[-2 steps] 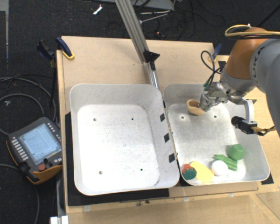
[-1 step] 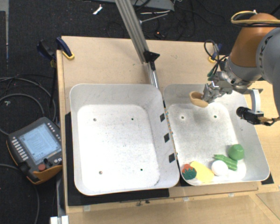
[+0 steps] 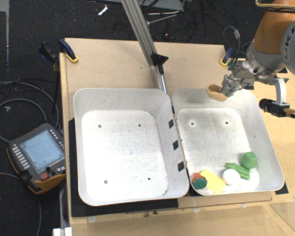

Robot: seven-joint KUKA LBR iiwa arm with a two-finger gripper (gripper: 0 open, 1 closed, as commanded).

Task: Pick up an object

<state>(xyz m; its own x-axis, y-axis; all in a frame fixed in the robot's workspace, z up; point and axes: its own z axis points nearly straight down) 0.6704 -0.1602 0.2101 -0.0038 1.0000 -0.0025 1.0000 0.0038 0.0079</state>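
1. Nearest you, along the front wall of the right bin [image 3: 265, 132], you have a cluster of small things: a red and dark green piece [image 3: 199, 180] at the left, a yellow piece [image 3: 214, 183] touching it, a white rounded piece [image 3: 231, 177] just beside that, and a green toy [image 3: 244, 163] at the right end, its long part lying over the white one.
2. The left bin [image 3: 88, 107] sits beside it, the two rims overlapping along the middle seam.
3. Off the bench at your left you can see a teach pendant [image 3: 38, 156] with its orange underside, lying on the dark floor.
4. Farther back, over the far rim of the right bin, the gripper [image 3: 229, 89] hangs from the grey arm with its orange band. A tan, rounded object [image 3: 217, 93] is right at its fingertips, on the left side, above the bin's far wall. You cannot tell whether it is actually between the fingers, or how far apart they stand.
5. Beyond that, two blue and yellow clamps [image 3: 68, 50] grip the bench's far corners, and a metal pole [image 3: 140, 26] slants down to the seam.
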